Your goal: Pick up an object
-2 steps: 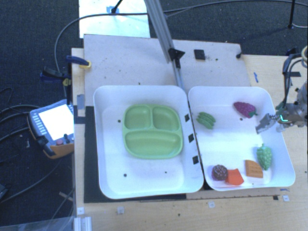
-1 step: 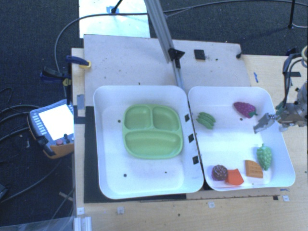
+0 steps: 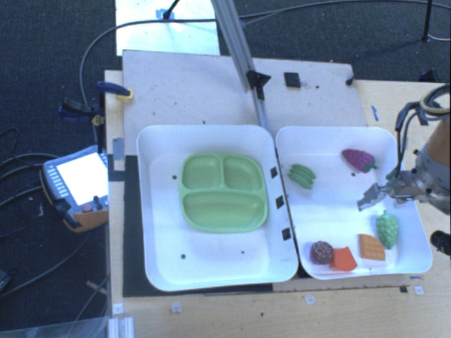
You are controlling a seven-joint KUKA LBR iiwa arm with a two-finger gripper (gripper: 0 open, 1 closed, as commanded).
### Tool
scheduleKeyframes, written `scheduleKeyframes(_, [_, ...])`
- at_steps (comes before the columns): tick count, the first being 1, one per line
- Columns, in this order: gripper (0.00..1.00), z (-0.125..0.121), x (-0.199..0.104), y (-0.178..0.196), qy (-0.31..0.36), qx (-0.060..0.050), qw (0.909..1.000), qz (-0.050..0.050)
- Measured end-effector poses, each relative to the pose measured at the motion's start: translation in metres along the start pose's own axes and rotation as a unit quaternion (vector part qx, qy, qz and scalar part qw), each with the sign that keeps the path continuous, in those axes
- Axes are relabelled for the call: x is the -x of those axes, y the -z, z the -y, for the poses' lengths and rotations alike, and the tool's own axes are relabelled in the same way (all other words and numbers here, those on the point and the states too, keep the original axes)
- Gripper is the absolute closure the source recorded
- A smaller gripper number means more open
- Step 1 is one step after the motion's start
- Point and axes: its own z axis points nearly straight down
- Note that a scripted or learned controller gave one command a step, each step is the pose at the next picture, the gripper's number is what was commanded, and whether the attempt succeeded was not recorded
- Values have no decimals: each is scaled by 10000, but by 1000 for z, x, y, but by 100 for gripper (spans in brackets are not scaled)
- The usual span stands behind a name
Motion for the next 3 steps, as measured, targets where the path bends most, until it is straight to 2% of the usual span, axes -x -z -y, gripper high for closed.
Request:
scheduleKeyframes(1, [0,4,-3,-62,-1,-5,10000,-3])
scheduleKeyframes(2, [0,2,-3,-90,6,30,10000,8])
scheduleKeyframes(3, [100,2,-3,-80,1,37,10000,10])
